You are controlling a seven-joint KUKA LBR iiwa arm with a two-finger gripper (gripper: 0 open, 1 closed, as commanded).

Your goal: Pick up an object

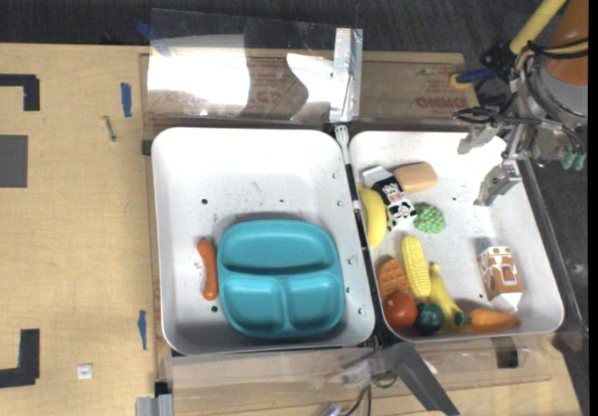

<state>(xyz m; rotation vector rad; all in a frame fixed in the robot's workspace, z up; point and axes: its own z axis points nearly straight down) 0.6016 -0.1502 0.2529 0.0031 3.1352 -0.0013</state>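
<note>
My gripper [478,169] hangs over the far right part of the right bin [547,246], open, with nothing between its fingers. To its left lie a tan bread roll [417,177], a cow-patterned toy [396,201] and a green broccoli [430,219]. A banana [373,216] lies along the bin's left wall. Below are a corn cob [415,265], a croissant [391,278], a tomato [402,311], a dark green vegetable [431,318] and a carrot [492,319]. A small orange-and-white carton [500,273] stands near the right wall, below the gripper.
The left bin [177,171] holds a teal divided plate [278,277] with an orange sausage [208,267] beside its left edge. A clear plastic sheet [280,68] stands behind the bins. The grey arm with its orange band [565,31] comes in from the upper right.
</note>
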